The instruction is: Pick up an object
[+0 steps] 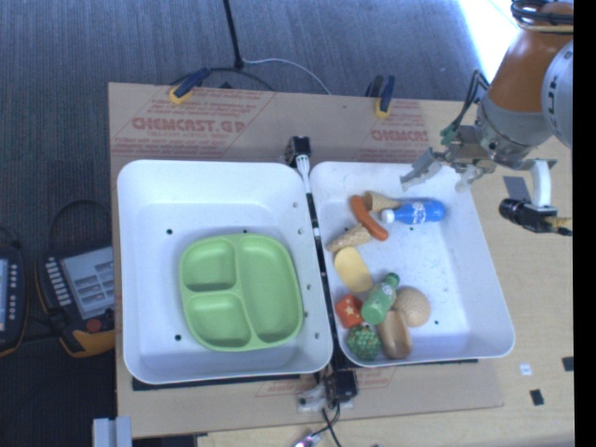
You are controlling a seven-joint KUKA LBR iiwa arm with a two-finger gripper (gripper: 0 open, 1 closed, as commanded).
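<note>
I note the gripper over the right shallow white bin's far edge, fingers spread, holding nothing, blue plastic bottle lying in that bin just beneath.

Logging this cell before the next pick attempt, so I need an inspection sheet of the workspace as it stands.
Surface: board bearing two white bins.
Job's things: right bin holds blue bottle, green bottle, toy foods.
Clutter: green divided plate in left bin.
Grippers: gripper above right bin's far edge, holding nothing.
Cables: black cable across carpet.
Surroundings: two clamps on far edge; pendant at left.
</note>
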